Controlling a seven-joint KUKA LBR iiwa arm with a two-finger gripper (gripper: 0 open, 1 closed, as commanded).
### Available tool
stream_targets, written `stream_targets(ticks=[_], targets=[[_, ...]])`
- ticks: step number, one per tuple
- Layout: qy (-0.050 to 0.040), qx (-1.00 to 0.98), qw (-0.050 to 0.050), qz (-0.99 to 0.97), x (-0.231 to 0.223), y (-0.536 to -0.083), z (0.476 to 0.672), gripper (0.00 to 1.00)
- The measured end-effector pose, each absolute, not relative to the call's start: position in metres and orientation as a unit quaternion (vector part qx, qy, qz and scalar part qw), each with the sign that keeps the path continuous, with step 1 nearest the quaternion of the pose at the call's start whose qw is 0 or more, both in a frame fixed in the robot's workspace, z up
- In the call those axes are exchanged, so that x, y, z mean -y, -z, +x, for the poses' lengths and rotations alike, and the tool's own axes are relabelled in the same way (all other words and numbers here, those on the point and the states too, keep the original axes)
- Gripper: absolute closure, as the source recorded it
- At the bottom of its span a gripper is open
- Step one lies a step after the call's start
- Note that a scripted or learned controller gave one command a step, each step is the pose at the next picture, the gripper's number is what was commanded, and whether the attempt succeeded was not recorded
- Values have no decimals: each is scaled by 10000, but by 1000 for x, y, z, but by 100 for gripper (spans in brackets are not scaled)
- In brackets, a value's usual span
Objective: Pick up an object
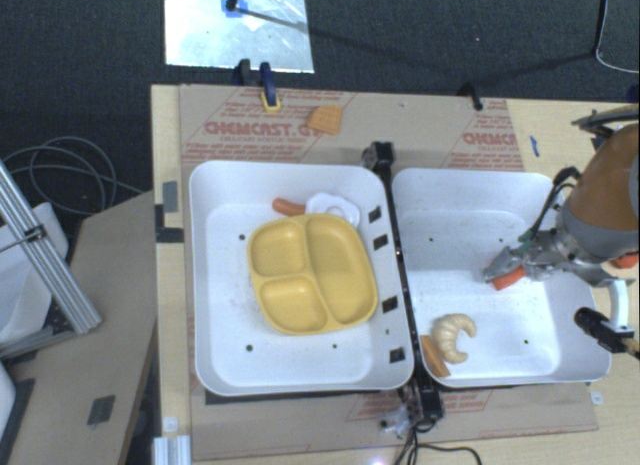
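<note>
My gripper (503,273) reaches into the right bin (470,203) from the right, low over its middle-right floor. A small orange-red piece (509,279) sits between the fingertips, and the gripper is shut on it. A pale croissant (452,336) lies near the bin's front left. An orange strip (433,355) rests against the front-left corner. The left bin (225,203) holds a yellow divided plate (310,273), with an orange sausage (288,207) and a white flower-shaped piece (334,207) behind it.
The divider between the bins (392,253) carries black clips. A tan cracker-like piece (324,119) lies on the cardboard behind the left bin. The arm's grey and orange body (605,203) covers the right bin's right edge. Cables lie at the far left.
</note>
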State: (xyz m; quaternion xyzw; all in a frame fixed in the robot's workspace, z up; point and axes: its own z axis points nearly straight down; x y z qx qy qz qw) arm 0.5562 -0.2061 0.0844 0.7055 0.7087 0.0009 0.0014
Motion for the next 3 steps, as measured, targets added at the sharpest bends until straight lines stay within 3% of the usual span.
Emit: stream_targets(ticks=[1, 2, 3], targets=[[-18, -7087, 26, 7055, 206, -96, 557, 100], [-27, -7118, 13, 7024, 118, -85, 613, 100], [-55, -7118, 35, 7024, 41, -192, 617, 100]])
